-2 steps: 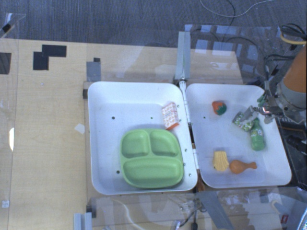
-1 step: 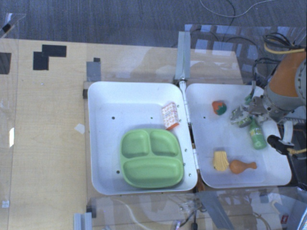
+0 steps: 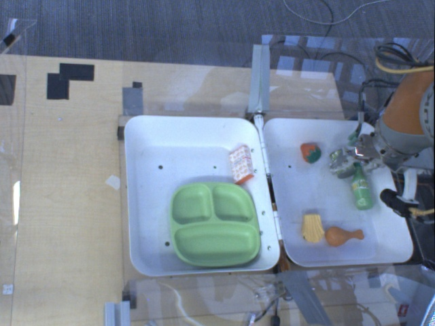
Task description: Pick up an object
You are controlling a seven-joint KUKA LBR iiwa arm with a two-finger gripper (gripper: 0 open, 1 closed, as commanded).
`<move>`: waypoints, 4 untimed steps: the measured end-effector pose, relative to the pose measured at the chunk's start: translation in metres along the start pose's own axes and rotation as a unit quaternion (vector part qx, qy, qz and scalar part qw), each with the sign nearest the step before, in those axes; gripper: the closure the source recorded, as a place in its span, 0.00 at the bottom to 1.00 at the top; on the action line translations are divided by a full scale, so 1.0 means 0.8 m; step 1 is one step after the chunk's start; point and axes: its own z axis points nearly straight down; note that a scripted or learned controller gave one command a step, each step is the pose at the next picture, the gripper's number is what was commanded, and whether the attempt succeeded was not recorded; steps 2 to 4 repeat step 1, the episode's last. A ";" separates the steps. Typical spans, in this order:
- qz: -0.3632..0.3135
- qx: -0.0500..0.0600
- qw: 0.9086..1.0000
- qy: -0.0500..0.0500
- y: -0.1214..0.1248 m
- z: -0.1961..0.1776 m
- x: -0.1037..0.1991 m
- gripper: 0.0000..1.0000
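Bench surface is light wood and carries two shallow white bins side by side, meeting along a central seam. Left bin holds a green divided plate with three compartments, lying flat in the near half of the bin. A small patterned packet lies just beyond the plate's far right corner, close to the seam, with a small orange piece touching its near end. Right bin holds four loose items. A red and green toy vegetable lies in the far half, well apart from the near wall. A green bottle lies toward the right wall, long axis running roughly far to near, cap end pointing toward the gripper. A yellow corn piece and an orange drumstick-shaped toy lie near the front wall, just beside each other. The grey arm with its orange band enters from the right. Gripper sits low over the right bin, directly at the cap end of the green bottle, between the bottle and the toy vegetable. Finger state cannot be determined: the metal parts blur together at this resolution, and no object is visibly between them.
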 end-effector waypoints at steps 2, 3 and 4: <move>-0.018 0.002 1.000 0.000 -0.020 -0.101 0.157 1.00; -0.018 0.002 1.000 0.000 -0.020 -0.101 0.157 1.00; -0.018 0.002 1.000 0.000 -0.020 -0.101 0.157 1.00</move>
